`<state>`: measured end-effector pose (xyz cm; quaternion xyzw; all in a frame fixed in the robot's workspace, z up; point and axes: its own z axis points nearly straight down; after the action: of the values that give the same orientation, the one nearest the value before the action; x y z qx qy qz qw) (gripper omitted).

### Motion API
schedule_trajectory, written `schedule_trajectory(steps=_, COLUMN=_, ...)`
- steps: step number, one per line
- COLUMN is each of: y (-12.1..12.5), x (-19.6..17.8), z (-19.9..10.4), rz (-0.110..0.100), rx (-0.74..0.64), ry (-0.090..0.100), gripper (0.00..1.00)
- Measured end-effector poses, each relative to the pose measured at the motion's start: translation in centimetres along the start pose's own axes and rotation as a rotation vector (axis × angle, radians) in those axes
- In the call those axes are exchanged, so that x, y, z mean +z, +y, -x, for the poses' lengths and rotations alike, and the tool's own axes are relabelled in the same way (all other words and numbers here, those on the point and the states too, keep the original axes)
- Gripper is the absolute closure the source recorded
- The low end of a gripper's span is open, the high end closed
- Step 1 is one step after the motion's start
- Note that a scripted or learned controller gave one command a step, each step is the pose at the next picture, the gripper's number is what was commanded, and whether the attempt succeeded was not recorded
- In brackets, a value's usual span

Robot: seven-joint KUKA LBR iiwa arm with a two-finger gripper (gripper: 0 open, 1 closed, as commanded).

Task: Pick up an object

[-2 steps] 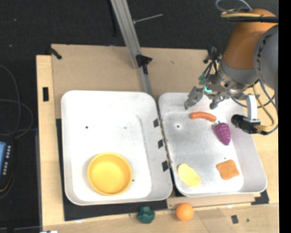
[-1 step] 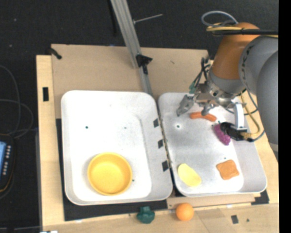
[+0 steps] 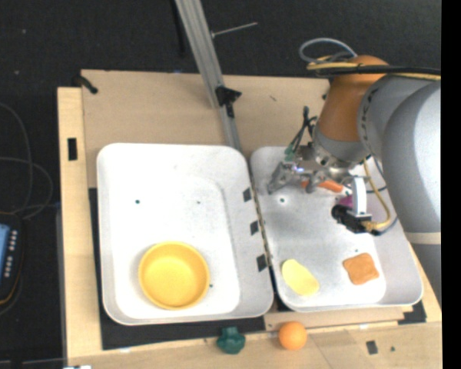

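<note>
Under jaws (image 3: 292,177), bare floor of right bin (image 3: 323,221); whether jaws were wide or narrow could not be told. Below jaws, well apart: pale yellow piece (image 3: 299,277), orange-brown block (image 3: 360,268). Farther left, in left bin (image 3: 169,175): yellow bowl (image 3: 174,274). Farthest, on tabletop (image 3: 154,106) edge: orange ball (image 3: 292,335), green object (image 3: 231,340).

I see even, fairly bright light from overhead, with the two white bins (image 3: 177,206) nearly washed out and little surface detail left in them. Shadows are soft and short. The floor (image 3: 77,21) from nine to twelve o'clock goes almost black. The picture is slightly soft and grainy, perhaps from compression.
</note>
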<state>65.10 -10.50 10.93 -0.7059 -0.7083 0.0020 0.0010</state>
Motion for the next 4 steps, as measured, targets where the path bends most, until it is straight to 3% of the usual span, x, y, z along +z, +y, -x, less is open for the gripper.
schedule_trajectory(steps=1, y=0.0, x=0.8, z=0.1, rz=0.004, rx=0.002, ry=-0.001, gripper=0.00)
schedule_trajectory(steps=2, y=0.1, x=-0.4, z=0.2, rz=0.007, rx=0.002, ry=-0.001, gripper=1.00)
schedule_trajectory(steps=4, y=1.1, x=-10.2, z=0.8, rz=0.012, rx=-0.001, ry=0.000, gripper=1.00)
